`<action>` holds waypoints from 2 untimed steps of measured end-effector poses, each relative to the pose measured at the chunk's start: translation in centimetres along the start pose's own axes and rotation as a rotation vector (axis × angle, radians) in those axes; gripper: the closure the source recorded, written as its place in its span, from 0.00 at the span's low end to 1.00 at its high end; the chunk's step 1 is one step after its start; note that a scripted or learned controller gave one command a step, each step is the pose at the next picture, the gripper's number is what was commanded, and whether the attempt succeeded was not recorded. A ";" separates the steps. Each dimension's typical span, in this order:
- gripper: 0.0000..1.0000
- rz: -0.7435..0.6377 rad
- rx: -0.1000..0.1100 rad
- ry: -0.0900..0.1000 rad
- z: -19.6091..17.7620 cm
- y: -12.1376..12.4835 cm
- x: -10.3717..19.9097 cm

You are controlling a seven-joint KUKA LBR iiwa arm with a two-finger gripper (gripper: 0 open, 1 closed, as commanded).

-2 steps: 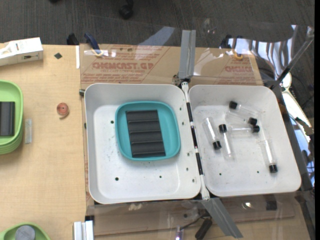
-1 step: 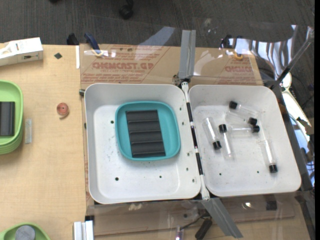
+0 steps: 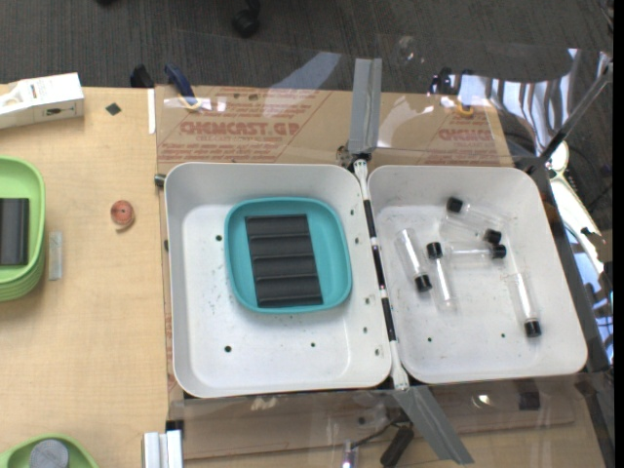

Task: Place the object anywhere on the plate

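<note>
Bench w/ two bins: teal plate [image 3: 288,253] centred in left bin [image 3: 195,291], vials [image 3: 429,261] loose in right; can't tell gripper state from my feed.

The clear protective sheet [image 3: 255,125] behind the left bin carries red lettering reading "CHEMCAST GP", partly repeated on the sheet [image 3: 466,133] behind the right bin.

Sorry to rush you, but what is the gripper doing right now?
Gripper: cannot be told from this view; nothing here shows it holding any of the tubes, and the plate has none on it.
</note>
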State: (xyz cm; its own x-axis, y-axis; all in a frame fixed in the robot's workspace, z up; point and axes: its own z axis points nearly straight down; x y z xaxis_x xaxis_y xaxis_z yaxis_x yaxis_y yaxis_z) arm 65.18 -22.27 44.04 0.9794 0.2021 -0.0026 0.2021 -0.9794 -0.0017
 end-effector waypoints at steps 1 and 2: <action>0.00 0.001 0.000 0.001 0.0 0.0 0.0; 0.00 -0.001 0.000 0.000 0.0 0.0 0.2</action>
State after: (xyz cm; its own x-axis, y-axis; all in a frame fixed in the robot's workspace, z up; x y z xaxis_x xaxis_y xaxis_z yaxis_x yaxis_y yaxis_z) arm 65.40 -22.24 44.02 0.9792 0.2029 -0.0026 0.2029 -0.9792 -0.0014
